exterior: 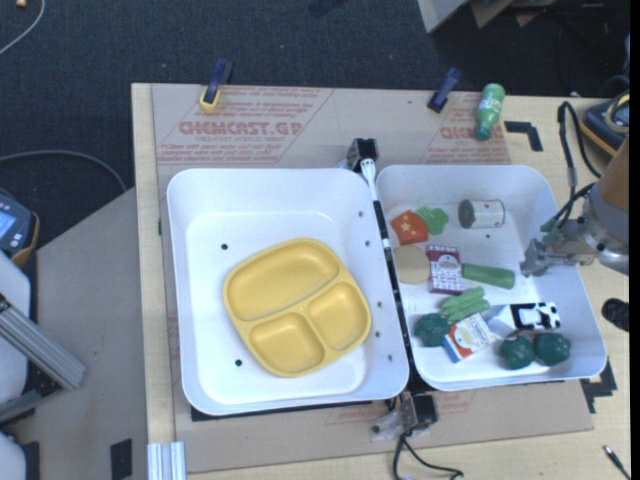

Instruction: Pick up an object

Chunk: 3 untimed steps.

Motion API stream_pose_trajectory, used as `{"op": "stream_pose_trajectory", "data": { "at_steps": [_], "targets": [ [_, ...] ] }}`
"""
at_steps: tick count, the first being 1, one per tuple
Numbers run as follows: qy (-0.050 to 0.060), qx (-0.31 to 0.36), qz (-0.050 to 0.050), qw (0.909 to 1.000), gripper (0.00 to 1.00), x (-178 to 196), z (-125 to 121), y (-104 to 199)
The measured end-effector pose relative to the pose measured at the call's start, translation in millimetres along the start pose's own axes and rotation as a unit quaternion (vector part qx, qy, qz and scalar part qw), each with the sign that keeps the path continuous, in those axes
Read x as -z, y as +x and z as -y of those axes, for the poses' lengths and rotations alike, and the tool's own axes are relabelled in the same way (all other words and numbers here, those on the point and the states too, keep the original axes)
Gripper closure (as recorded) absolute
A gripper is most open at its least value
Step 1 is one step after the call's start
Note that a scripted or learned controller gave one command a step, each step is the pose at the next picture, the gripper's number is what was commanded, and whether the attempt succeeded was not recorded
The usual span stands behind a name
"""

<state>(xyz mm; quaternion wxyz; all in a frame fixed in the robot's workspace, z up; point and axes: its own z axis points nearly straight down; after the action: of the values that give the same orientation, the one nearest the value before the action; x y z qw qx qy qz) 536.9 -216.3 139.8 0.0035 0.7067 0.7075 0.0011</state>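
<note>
The gripper (537, 260) hangs over the right bin's (573, 230) right edge, too blurred to tell how it stands or whether it has hold of anything. Small toys crowd that bin: a green stick (488, 275), a red carton (444, 269), a grey can (482, 213). A yellow tray (297, 305) lies in the left bin (200, 268).
</note>
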Motion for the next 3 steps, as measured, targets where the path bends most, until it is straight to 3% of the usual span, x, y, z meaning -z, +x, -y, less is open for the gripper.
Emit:
{"op": "stream_pose_trajectory", "data": {
  "at_steps": [2, 3],
  "targets": [
    [0.000, 0.000, 0.000, 1.0000, 1.00, 88, 6, -4],
    [0.001, 0.003, -0.002, 1.0000, 1.00, 95, -7, 50]
  ]
}}
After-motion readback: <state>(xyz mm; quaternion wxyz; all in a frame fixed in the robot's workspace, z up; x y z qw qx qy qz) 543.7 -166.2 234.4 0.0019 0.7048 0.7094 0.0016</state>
